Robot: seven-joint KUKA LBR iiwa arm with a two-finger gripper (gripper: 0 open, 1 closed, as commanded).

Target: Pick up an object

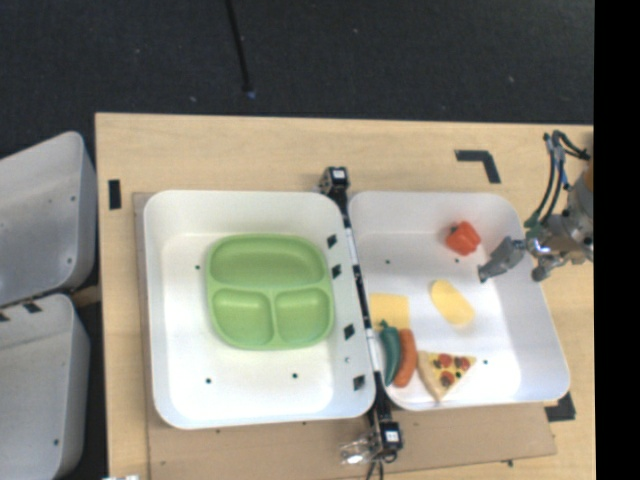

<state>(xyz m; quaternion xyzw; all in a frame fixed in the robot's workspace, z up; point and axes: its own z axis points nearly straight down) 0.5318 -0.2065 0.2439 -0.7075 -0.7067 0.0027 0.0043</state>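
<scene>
The right bin holds a few toy foods. A small red piece sits near the top. A yellow lump lies in the middle. A flat yellow square, like a cheese slice, lies by the left wall. Below it, a red-orange pepper with a green stem lies right against that wall. A pizza slice sits beside the pepper near the bottom edge.

The hand reaches in from the right, over the right side of this bin. It is apart from the red piece and the yellow lump, and nothing is in it. One grey finger points left and down. The rest of the hand is dark and partly cut off at the edge, so I cannot tell how far open it is. Thin cables loop above it.

The left bin holds a green plate with three parts. Both bins sit side by side on a light wooden worktop. Small black clips sit where the bins meet. Two white shapes at the far left are cut off, and I cannot tell what they are.
</scene>
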